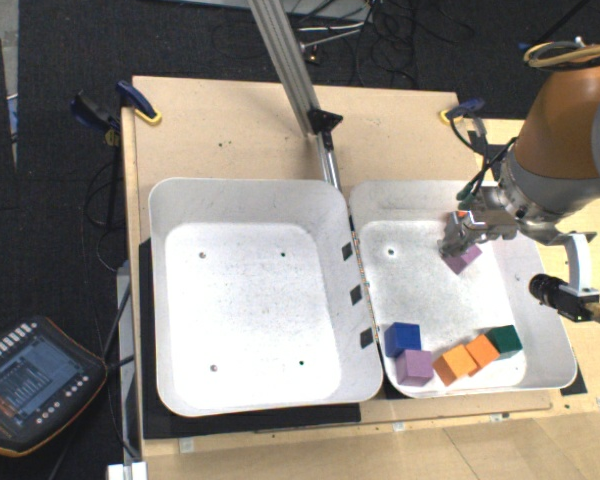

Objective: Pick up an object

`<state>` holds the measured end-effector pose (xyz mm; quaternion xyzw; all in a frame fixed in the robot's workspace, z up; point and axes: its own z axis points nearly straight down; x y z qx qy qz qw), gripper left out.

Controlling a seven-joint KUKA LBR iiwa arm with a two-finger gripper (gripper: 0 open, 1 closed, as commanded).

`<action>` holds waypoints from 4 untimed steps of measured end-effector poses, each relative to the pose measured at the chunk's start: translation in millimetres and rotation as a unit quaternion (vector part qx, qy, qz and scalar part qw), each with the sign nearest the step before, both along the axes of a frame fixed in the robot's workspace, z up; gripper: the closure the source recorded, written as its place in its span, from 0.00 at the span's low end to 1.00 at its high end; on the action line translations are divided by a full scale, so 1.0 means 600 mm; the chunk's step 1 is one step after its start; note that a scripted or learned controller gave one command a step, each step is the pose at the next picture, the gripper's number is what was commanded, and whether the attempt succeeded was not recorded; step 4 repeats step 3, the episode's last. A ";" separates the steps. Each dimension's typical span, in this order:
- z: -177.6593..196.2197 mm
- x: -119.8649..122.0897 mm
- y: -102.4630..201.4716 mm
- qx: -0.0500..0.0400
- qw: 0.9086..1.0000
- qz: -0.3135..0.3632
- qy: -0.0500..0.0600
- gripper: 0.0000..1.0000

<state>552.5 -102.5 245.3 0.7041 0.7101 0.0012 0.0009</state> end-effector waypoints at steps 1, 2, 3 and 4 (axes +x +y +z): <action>0.013 0.031 0.084 0.000 1.000 0.000 0.000 1.00; 0.020 0.068 0.167 0.001 1.000 0.000 0.000 1.00; -0.011 0.108 0.241 0.000 1.000 -0.001 0.001 1.00; -0.011 0.108 0.241 0.000 1.000 -0.001 0.001 1.00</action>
